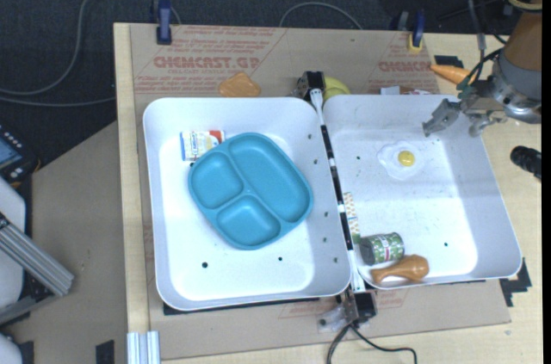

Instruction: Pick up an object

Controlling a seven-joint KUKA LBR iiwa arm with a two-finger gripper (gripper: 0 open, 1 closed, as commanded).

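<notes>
My gripper (455, 121) hangs over the back right corner of the right bin (465, 207), open, with nothing between its fingers. A toy fried egg (403, 157) lies on the bin floor a little to the front left of it. A green can (381, 248) lies on its side near the front left corner of that bin, with a brown drumstick-shaped toy (401, 269) just in front of it. The left bin (172, 250) holds a blue divided plate (250, 190) and a small white and red packet (200, 143) at the plate's back left.
Behind the bins on the board lie an orange piece (239, 84), a yellow-green object (334, 87) and an orange carrot-like toy (449, 72). Blue clamps (163, 20) hold the board's back edge. The bins' walls meet along a central ridge (331, 173).
</notes>
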